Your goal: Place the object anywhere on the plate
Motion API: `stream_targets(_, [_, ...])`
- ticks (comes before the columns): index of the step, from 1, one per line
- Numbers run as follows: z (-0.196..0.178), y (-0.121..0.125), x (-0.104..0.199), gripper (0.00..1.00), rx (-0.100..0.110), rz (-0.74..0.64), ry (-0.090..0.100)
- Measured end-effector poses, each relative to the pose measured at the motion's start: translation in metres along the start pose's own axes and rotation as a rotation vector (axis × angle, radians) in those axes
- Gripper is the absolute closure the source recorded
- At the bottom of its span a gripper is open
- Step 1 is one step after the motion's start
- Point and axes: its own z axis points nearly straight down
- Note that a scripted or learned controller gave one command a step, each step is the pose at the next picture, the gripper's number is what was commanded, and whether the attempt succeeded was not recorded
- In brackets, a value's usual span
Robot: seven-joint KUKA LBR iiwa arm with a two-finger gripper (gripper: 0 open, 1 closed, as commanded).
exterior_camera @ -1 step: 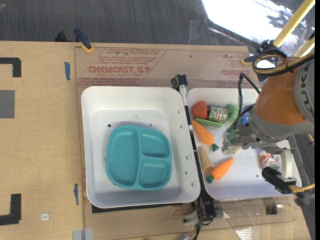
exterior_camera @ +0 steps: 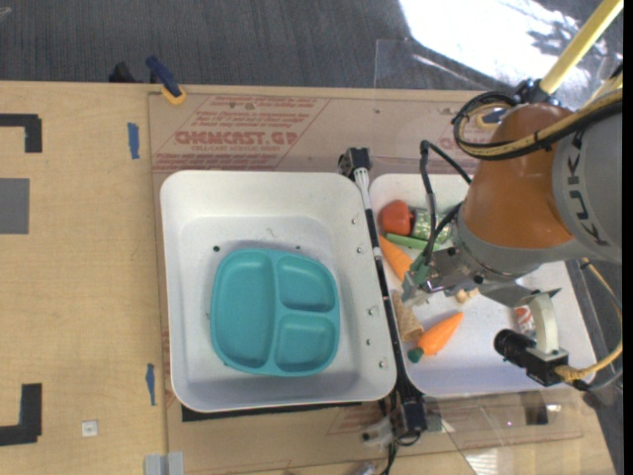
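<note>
Camera view: carrot (exterior_camera: 441,332) below gripper (exterior_camera: 420,283).

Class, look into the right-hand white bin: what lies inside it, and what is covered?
Inside the right bin lie toy foods: a carrot, a red piece and a green piece. The arm hangs over the bin's middle, covering whatever lies beneath it.

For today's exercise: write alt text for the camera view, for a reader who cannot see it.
A grey-and-orange robot arm reaches over the right white bin, which holds toy carrots. In the left bin sits a teal divided plate.
</note>
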Motion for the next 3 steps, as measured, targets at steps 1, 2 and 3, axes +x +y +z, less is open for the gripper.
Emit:
stream_targets(1, [0.000, 0.000, -0.001, 0.00, 0.001, 0.002, -0.001])
stream_targets(2, [-0.010, 0.001, -0.001, 1.00, -0.003, 0.000, -0.003])
stream_targets(3, [0.008, 0.008, 0.050, 1.00, 0.009, -0.073, 0.003])
